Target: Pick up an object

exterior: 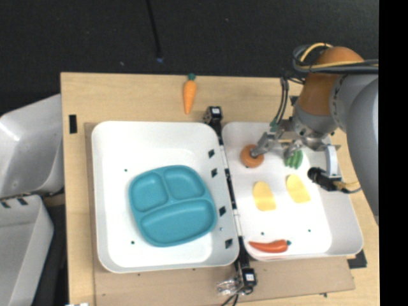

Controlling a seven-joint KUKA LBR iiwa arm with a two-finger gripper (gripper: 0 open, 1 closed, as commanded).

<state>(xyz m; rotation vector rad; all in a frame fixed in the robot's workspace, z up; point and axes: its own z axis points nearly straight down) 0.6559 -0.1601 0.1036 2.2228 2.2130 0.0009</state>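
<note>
My gripper hangs low over the back of the right bin, open, with white bin floor showing between its fingers. Its left fingertip rests at an orange round piece. Its right finger stands beside a small green piece. Two yellow pieces lie side by side in the middle of the bin. A red chili pepper lies along the front rim.
The left bin holds a blue divided plate. A toy carrot lies on the bare bench behind the bins. Black clips sit along the seam between the bins. The arm's cable hangs over the right bin's right side.
</note>
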